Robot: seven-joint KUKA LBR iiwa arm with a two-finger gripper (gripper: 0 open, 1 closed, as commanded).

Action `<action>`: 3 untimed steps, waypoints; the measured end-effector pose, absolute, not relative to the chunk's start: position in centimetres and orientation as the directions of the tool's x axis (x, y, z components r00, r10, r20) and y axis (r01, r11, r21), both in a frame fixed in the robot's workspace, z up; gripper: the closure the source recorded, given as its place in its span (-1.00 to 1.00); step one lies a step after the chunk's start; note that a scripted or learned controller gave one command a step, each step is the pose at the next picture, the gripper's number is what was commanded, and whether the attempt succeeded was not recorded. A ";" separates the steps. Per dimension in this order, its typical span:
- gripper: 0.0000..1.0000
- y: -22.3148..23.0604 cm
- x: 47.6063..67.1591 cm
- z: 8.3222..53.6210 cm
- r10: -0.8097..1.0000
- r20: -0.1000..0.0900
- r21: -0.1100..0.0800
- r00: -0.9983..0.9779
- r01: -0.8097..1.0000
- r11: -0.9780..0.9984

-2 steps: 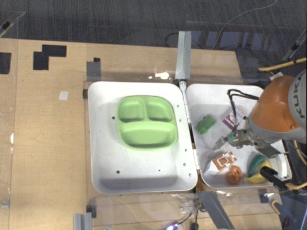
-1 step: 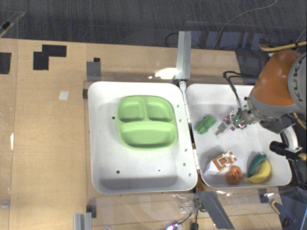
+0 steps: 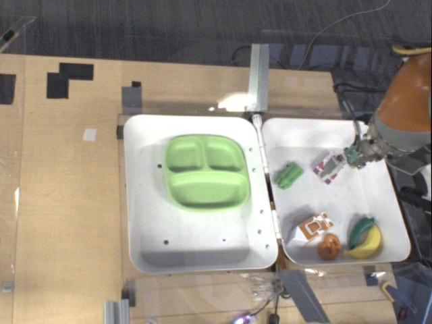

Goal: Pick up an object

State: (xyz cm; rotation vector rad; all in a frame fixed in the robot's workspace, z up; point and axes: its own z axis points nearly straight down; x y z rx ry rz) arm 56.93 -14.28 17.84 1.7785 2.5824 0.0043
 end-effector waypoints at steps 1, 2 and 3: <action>-1.00 -12.9 61.6 10.5 0.967 -0.010 0.020 -0.255 0.967 0.255; -1.00 -19.3 62.2 9.9 0.964 -0.017 0.027 -0.266 0.963 0.267; -1.00 -15.6 67.2 13.5 0.951 -0.005 0.009 -0.309 0.951 0.309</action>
